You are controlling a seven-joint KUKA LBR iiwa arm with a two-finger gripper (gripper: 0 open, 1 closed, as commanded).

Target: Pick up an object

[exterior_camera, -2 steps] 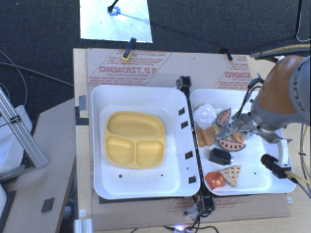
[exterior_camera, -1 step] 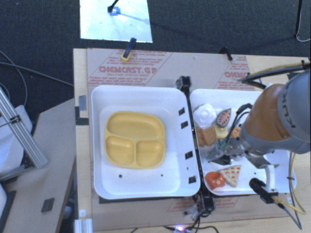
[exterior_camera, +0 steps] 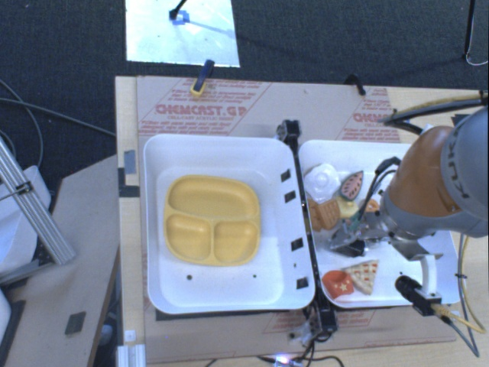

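Note:
My gripper (exterior_camera: 348, 241) hangs low over the middle of the right bin (exterior_camera: 397, 150), with the grey and orange arm reaching in from the right. Just up and left of it lies a brown waffle-like piece (exterior_camera: 324, 214). A white cup-shaped toy (exterior_camera: 321, 180) and a watermelon slice (exterior_camera: 352, 184) lie further back. A small yellow-green piece (exterior_camera: 350, 209) and an orange piece (exterior_camera: 372, 203) sit close to the wrist, partly hidden. Nearer the front lie a red toy (exterior_camera: 338, 284) and a tan wedge (exterior_camera: 364, 275). Nothing is seen held.
The left bin (exterior_camera: 176, 289) holds a yellow divided plate (exterior_camera: 212, 219). A black divider with clips (exterior_camera: 299, 212) runs between the bins. A yellow-handled tool (exterior_camera: 202, 79) lies on the cardboard behind the bins.

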